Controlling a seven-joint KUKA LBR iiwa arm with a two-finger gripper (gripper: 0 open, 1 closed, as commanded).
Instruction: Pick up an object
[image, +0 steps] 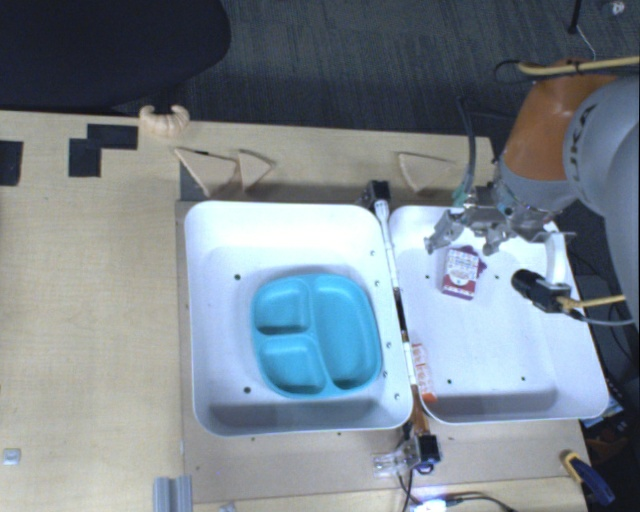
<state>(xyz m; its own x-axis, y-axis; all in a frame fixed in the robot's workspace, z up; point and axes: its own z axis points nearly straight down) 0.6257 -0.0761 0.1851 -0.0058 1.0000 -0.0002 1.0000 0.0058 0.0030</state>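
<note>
Camera view puts your small red-and-white card packet (461, 272) toward the far end of the right shallow white bin (500, 385), right by the gripper (466, 240) with its jaws spread wide — probably light, thin and crushable, so pinch its long edges gently.

We note grey arm (605, 130) reaching in from right, orange band (540, 120) above wrist. Gripper (463, 240) points down, at view's upper right, fingers (438, 241) spread apart.

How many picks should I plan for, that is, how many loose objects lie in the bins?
2. A blue divided plate lies in the left bin; a red-and-white packet lies in the right bin, by the hand. The arm could hide more.
</note>
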